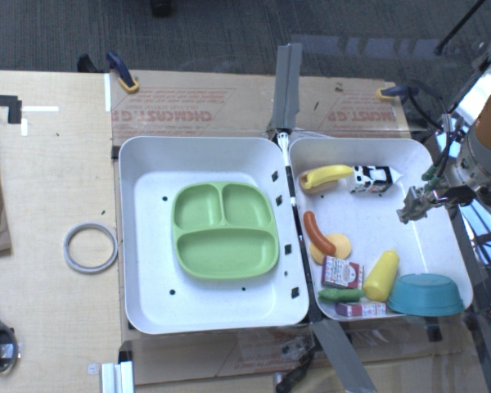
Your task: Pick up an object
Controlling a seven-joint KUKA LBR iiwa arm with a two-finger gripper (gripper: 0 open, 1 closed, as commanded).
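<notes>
Tool (415,204) over right bin (417,244), near its right wall — can't tell grip state, nothing visibly held. Closest pick: toy cow (371,179) beside banana (326,176) at the far end. Probably light, rigid, slick plastic — best gripped across the body.

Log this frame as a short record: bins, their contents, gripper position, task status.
left bin: green divided plate
right bin: banana, toy cow, hot dog, yellow bottle, blue bowl, small red carton
gripper: above the right bin's right side, near no item
task status: nothing seen held
bench extras: tape ring left of the bins
</notes>
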